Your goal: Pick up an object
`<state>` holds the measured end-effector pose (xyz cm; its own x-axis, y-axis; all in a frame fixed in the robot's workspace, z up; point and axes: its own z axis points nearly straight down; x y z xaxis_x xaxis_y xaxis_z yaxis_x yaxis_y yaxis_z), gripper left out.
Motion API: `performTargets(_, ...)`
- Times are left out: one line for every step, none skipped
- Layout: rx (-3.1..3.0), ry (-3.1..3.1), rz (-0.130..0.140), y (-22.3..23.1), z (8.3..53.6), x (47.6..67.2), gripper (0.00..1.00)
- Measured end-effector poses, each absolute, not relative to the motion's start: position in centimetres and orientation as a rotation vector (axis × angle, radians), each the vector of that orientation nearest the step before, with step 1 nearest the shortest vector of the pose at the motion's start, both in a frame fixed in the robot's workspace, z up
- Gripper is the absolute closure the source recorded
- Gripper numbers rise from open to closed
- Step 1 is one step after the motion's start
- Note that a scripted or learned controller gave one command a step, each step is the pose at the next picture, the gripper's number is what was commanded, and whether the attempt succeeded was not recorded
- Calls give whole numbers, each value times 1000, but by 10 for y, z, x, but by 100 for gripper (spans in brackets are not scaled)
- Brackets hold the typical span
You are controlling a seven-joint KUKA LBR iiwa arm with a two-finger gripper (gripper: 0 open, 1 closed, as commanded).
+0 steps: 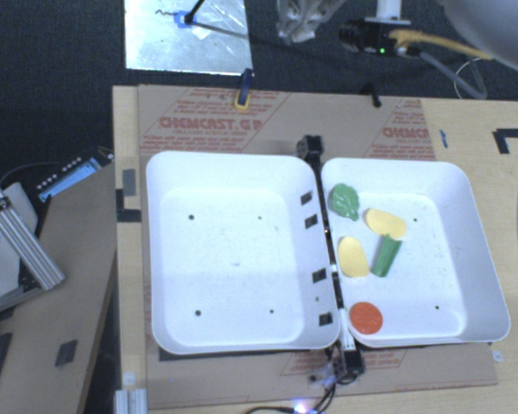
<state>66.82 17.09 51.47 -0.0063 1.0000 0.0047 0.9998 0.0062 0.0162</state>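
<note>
The things to choose from all lie in the right bin [466, 231], bunched toward its left side near the divider: a green leafy piece [344, 201] at the top, a yellow oval piece [386, 223] just to its right and lower, a second yellow piece [353, 257] below that, a green stick [386, 255] lying just beside it and seeming to touch both yellow ones, and an orange disc [366, 318] apart from the rest, close to the near wall. The left bin [233, 248] beside them shows just its white floor and a few dark dots. None of these things is lifted or tilted off the floor, so as far as I can judge the pick has not begun; choosing one, coming down on it and closing on it are all left to do. The arm [492, 7] is a blurred grey mass in the top right corner, far back from the bench. The claw I cannot make out, so whether it is open or closed, or has anything in it, I cannot tell.
</note>
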Motion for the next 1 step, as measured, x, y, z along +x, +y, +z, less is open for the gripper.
performTargets(2220,2232,-16,184,374,662,100)
